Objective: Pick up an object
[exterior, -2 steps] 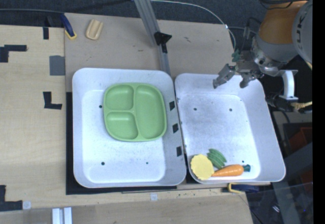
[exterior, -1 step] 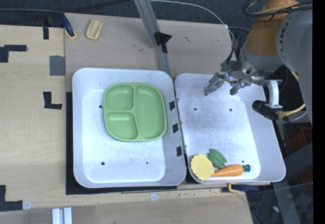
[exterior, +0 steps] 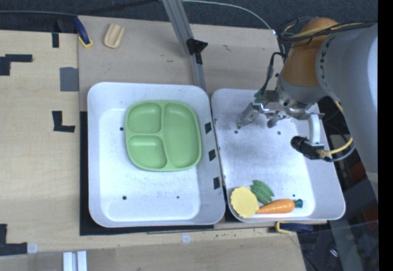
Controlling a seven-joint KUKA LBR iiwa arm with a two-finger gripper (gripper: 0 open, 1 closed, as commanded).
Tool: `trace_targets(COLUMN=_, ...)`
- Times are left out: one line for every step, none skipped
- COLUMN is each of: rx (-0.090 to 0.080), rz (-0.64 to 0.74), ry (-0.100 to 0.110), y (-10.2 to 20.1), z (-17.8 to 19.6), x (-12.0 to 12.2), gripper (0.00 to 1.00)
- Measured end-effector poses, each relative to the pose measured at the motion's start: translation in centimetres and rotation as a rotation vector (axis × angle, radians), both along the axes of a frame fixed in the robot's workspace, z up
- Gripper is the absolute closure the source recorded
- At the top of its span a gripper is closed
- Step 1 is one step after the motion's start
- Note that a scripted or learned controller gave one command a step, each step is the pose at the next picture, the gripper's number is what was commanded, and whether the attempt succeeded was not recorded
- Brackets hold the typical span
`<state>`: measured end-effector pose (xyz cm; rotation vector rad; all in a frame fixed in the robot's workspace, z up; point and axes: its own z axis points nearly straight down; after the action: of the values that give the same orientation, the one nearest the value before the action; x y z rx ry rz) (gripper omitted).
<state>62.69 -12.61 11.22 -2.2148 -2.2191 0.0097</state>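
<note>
The pincer, fingers spread and holding nothing, hangs over the right shallow white bin, well apart from the orange plastic carrot.

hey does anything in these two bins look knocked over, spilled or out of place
Nothing stands out. The green divided plate lies flat in the left bin. The carrot, yellow piece and green piece huddle at the right bin's near edge.
</note>
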Motion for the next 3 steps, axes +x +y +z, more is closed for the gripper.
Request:
trace_targets(rx=0.0, rz=0.002, ry=-0.006, y=0.1, z=1.4, x=0.2, gripper=1.0)
trace_targets(rx=-0.001, rz=-0.001, ry=-0.014, y=-0.4, z=7.2, x=1.1, gripper=1.0)
trace_targets(rx=-0.001, rz=0.0, ry=-0.012, y=-0.4, z=10.9, x=1.2, gripper=1.0)
